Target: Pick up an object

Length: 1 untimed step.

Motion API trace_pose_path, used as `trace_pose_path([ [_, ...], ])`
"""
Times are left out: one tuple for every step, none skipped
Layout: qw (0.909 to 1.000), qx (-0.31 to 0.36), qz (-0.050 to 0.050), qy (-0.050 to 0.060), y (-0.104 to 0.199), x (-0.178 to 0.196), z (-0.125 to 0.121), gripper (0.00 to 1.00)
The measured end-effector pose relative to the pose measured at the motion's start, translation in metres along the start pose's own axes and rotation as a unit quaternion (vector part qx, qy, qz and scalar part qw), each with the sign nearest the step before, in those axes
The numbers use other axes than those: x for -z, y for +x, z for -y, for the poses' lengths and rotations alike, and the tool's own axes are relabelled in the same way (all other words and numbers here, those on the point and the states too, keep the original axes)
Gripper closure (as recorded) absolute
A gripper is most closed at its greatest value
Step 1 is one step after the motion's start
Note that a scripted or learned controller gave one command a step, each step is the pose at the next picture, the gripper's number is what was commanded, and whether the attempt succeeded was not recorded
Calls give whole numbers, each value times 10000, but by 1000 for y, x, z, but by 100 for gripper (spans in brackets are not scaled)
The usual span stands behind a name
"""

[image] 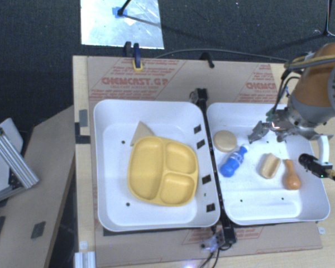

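End effector with metal fingers spread apart hovers above round tan puck and blue bottle.

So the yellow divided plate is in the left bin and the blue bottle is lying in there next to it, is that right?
Not quite. The yellow divided plate is in the left bin, but the blue bottle lies in the right bin, across the divider from the plate and just below the round tan piece. The camera view shows this.

Arm: grey casing, orange band above the wrist
Cables: thin, dark, along the wrist
Gripper: dark grey metal
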<state>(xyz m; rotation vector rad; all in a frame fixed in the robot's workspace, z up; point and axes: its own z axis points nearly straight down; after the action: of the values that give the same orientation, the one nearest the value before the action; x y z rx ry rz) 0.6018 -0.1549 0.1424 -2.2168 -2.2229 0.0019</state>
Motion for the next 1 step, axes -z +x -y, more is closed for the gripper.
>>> trace_pose_path([
  [10000,-6,-2,-43,1,-49,-3,0],
])
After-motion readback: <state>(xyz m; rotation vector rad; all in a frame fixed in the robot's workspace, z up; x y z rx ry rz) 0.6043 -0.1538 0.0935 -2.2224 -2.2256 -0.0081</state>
